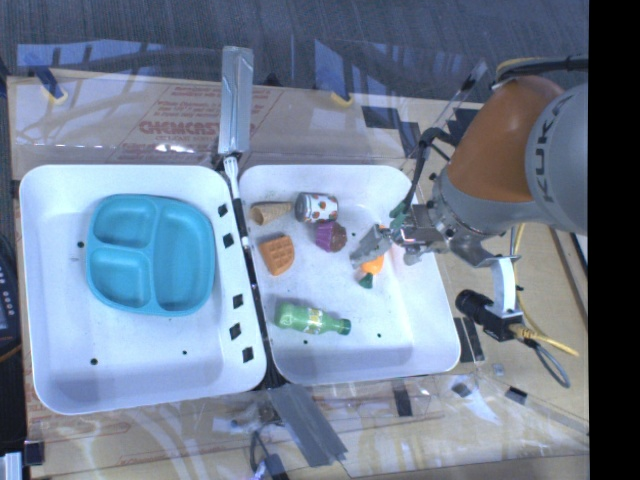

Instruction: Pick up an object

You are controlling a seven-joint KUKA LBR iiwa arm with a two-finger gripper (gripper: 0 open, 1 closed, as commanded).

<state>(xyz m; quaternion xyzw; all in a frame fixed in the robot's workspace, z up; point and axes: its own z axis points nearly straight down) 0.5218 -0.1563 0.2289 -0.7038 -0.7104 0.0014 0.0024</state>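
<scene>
The two-finger gripper (375, 248) is parked low in the right white bin (425, 333), right over a small orange-and-green carrot-like toy (371, 266), probably lined up for a grab. Whether the claw is open or closed can't be told. A purple plastic toy (330, 235) is crowded close by; a green bottle (312, 319) is left well clear.

The grey arm (575, 163), above and to the right of the gripper (385, 243), bears the large letters "KU" of its maker's name. Far up-left, reddish print on the cardboard sheet (170, 123) is too blurred to read.
</scene>
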